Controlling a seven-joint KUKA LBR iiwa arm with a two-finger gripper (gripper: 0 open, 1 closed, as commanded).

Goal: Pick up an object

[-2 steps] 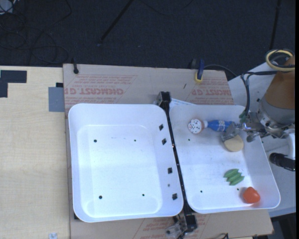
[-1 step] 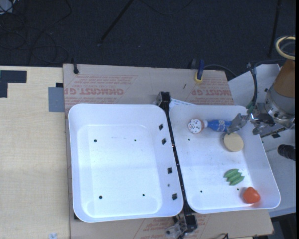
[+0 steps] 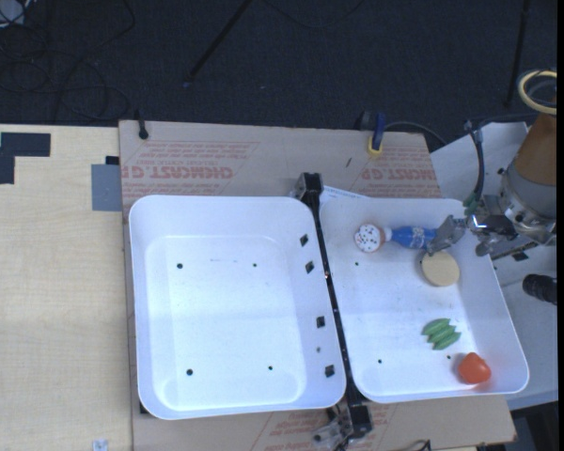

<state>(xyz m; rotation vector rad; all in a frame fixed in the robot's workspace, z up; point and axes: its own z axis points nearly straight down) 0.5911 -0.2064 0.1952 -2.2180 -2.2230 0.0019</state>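
Pincer low over right bin, finger tip touching blue object, round tan disc just below; jaw width unreadable. Green piece, red ball well apart: likely not targets.

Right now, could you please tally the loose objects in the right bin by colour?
White with dots: 1, a ball
Blue: 1, a bottle-like object
Cream: 1, a disc
Green: 1, a pod-like object
Red-orange: 1, a round object
Total: 5
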